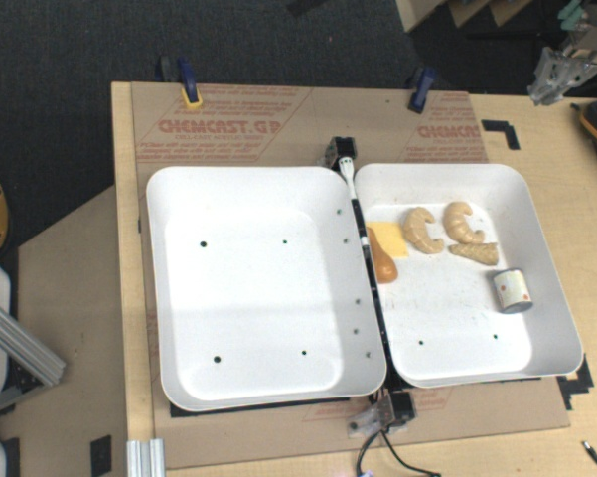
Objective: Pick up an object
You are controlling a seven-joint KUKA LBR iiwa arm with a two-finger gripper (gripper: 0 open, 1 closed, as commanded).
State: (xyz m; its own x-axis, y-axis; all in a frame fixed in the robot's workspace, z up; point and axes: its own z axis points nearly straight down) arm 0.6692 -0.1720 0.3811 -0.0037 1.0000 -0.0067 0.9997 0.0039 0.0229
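The right bin (pixel 457 341) holds several small objects. A flat yellow piece (pixel 391 238) lies by its left wall, with an orange-brown oblong piece (pixel 383 265) just below it. Two curled tan pieces (pixel 423 231) (pixel 462 221) lie side by side in the middle, and a small tan wedge (pixel 476 254) sits under the right one. A short silver cylinder (pixel 513 290) lies near the right wall. My gripper (pixel 566 68) looks like the grey metal part at the top right, beyond the bins and well away from every object.
The left bin (pixel 248 296) adjoins the right one along a black hinge strip (pixel 363 256). Both rest on a brown board (pixel 278 117) held by blue clamps (pixel 189 79) (pixel 421 87) at the back. Cables (pixel 382 430) run out at the front.
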